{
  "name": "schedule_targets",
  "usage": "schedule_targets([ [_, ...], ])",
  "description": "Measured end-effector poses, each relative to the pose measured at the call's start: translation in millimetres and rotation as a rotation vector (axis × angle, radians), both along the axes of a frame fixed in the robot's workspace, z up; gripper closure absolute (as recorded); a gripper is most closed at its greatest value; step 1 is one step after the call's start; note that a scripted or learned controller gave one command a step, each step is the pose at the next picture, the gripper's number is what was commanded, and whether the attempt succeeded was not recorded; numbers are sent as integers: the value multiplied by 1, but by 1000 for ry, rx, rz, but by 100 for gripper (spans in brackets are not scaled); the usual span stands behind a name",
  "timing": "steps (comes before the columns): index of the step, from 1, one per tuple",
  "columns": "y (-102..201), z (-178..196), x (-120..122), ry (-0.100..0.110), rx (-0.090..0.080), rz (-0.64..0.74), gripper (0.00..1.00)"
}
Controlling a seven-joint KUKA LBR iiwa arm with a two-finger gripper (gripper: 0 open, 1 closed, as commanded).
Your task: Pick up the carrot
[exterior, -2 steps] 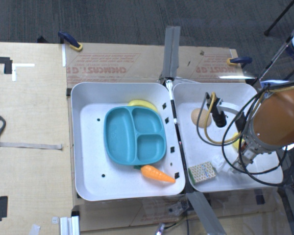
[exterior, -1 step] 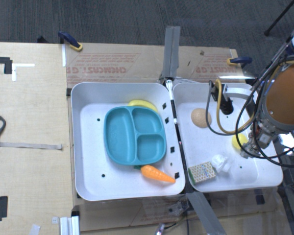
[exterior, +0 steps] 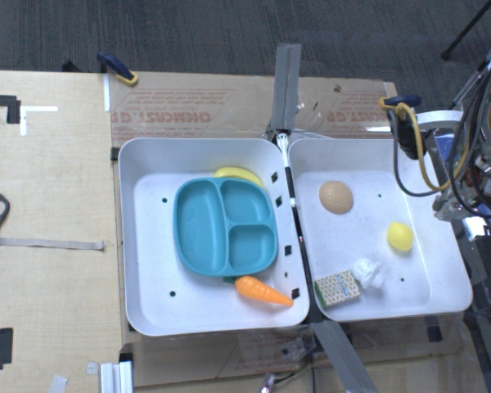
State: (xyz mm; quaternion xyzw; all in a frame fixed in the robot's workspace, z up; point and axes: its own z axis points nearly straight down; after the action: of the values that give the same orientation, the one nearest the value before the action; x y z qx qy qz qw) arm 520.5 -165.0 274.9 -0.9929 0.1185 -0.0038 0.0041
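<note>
Although the gripper's state cannot be told, the tapered orange carrot [exterior: 263, 291] is seen just below the teal plastic divided plate [exterior: 226, 226]; its long axis is laid nearly level, tip rightward.

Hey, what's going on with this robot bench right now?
Nothing is being handled yet. The carrot lies in the left bin, at the near edge of a blue divided plate. The right bin holds a brown egg, a lemon and a small packet. The arm sits at the right edge.
</note>
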Motion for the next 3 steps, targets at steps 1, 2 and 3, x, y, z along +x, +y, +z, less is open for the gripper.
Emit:
schedule_targets([
  [1,13,-56,14,5,0,37,100],
  [2,36,-34,10,2,1,34,100],
  [3,-7,-159,-11,11,-2,34,100],
])
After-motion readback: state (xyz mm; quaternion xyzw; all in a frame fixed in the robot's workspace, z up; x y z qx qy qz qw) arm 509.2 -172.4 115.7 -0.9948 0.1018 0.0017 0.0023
